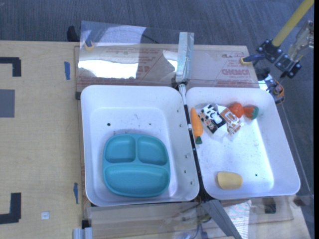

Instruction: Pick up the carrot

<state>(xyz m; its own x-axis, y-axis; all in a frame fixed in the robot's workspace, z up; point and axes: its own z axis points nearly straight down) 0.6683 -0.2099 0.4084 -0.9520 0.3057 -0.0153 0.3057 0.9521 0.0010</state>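
Observation:
An orange carrot [196,123] with a small green tip lies along the left wall of the right bin [279,148], pointing toward the front. Beside it to the right sit a black-and-white toy [211,117], a small boxy orange-and-white toy [232,122] and a red-orange round toy with a green end [242,110].
A yellow block [229,180] lies near the front of the right bin. The left bin [94,103] holds a teal divided plate [135,165]. A clear panel and a metal bracket [183,59] stand behind the bins. A yellow pole with black clamps [284,44] sits at upper right.

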